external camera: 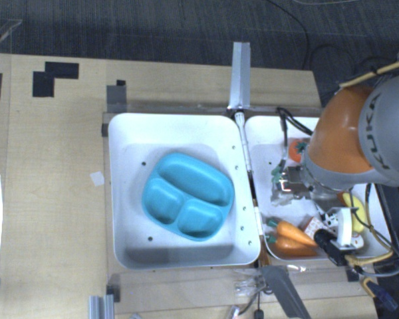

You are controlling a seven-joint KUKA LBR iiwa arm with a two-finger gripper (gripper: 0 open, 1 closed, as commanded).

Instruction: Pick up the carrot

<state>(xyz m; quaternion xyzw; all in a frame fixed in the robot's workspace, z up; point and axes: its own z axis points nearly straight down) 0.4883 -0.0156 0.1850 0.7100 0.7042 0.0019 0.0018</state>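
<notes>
Carrot [294, 232] is the orange, tapered thing with a green stub at its left end, lying near the front left corner of the right bin [263, 141], close beside the divider that the two bins share. A second orange, rounded piece [289, 246] sits just in front of it, touching or almost touching; whether it is another carrot cannot be told.

Going by size and taking the right bin as the landmark: the bench [53, 198] of pale wood lies under it and spreads far to its left. The left bin [130, 238], white and shallow, stands directly to its left. The arm [362, 135] hangs over the right bin's middle and right part, its orange band broad and rounded, with grey casing to the right. On that grey casing the letters "KU" can be read, running sideways, the rest cut off by the edge.

A blue plate [186, 195] with three compartments rests in the middle of the left bin, well apart from the right bin's contents. A metal post [240, 75] rises behind the divider. A yellow thing [354, 208] shows partly at the right bin's right side, beneath the arm. The gripper [291, 183] sits over the right bin's centre, behind the carrot and apart from it; whether it is released or clenched I cannot tell.
</notes>
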